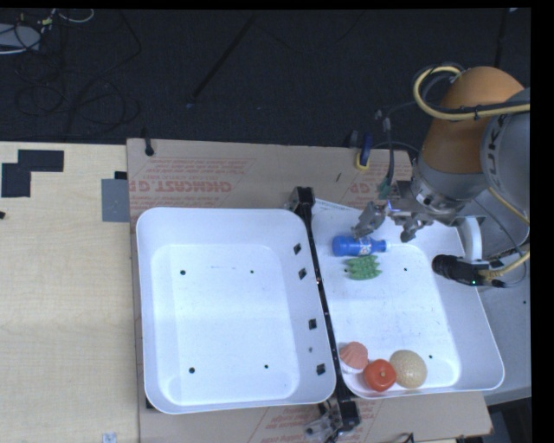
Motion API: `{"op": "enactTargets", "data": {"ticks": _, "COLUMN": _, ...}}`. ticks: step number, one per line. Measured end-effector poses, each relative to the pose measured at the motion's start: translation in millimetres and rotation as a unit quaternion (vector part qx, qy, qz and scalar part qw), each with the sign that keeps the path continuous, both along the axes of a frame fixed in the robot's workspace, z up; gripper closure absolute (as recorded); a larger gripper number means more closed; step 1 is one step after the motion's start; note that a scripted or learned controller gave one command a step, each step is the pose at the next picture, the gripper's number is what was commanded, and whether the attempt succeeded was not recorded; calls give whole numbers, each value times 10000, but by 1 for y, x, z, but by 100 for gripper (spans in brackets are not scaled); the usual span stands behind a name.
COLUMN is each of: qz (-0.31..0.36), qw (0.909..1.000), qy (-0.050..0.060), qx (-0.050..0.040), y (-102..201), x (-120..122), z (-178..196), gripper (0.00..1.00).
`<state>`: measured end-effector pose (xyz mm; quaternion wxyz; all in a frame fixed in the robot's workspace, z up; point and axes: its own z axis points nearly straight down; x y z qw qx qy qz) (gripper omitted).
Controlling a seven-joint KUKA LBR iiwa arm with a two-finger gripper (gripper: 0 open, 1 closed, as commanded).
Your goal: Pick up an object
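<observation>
Bench: right bin holds the objects. Gripper open, empty, above blue bottle. Approach step; next descend, close on it.

Robotics lab: arm, white bins, loose cables.

We look down at a slant from above on both white bins, with the arm entering from our right.
</observation>
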<state>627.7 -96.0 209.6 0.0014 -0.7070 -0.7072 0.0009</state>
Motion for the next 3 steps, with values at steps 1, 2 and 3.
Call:
{"op": "enactTargets", "data": {"ticks": 1, "qz": -19, "qw": 10000, "qy": -76, "qx": -22, "y": -34, "x": -49, "z": 140, "gripper": 0}}
{"op": "enactTargets", "data": {"ticks": 2, "qz": -24, "qw": 10000, "qy": 7, "qx": -9, "y": -83, "x": -59, "z": 112, "gripper": 0}}
{"op": "enactTargets", "data": {"ticks": 3, "qz": -27, "qw": 10000, "qy": -71, "qx": -27, "y": -104, "x": -150, "z": 234, "gripper": 0}}
